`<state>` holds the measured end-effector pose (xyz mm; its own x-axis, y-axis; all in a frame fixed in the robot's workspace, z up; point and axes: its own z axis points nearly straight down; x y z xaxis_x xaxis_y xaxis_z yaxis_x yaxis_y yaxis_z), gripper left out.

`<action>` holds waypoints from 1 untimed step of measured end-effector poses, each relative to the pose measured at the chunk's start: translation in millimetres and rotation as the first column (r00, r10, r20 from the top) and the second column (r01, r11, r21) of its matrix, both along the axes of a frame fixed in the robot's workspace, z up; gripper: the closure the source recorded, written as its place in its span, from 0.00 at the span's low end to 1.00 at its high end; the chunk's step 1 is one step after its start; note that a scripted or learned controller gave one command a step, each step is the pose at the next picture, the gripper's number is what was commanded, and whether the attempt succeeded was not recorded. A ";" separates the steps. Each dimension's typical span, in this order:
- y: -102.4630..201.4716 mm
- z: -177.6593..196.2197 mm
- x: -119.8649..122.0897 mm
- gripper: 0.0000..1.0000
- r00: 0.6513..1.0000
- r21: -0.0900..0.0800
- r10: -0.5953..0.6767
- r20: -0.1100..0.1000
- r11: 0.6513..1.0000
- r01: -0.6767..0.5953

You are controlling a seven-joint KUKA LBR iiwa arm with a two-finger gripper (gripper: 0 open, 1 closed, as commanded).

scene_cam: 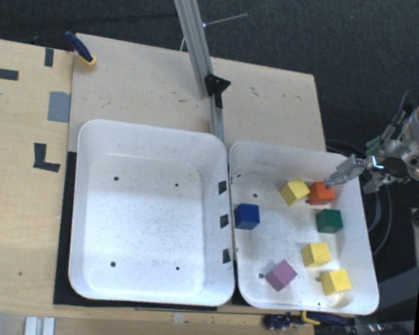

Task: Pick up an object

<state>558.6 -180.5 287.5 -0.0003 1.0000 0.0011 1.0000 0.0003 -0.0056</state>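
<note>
The tool (335, 176) reaches into the right bin (353, 294) from its upper right edge, tip just above the orange cube (321, 194); whether it is spread or pressed together cannot be told. A yellow cube (294, 192) sits just beside the orange one.

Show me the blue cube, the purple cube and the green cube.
blue cube (247, 216), camera view, on its top face.
purple cube (281, 274), camera view, on its top face.
green cube (329, 221), camera view, on its top face.
</note>
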 end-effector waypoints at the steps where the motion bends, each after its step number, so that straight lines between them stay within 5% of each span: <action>1: 0.2 2.6 0.7 0.00 1.000 -0.001 0.002 0.004 1.000 -0.002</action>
<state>559.4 -180.3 290.2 -0.0021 1.0000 -0.0002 1.0000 0.0021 -0.0011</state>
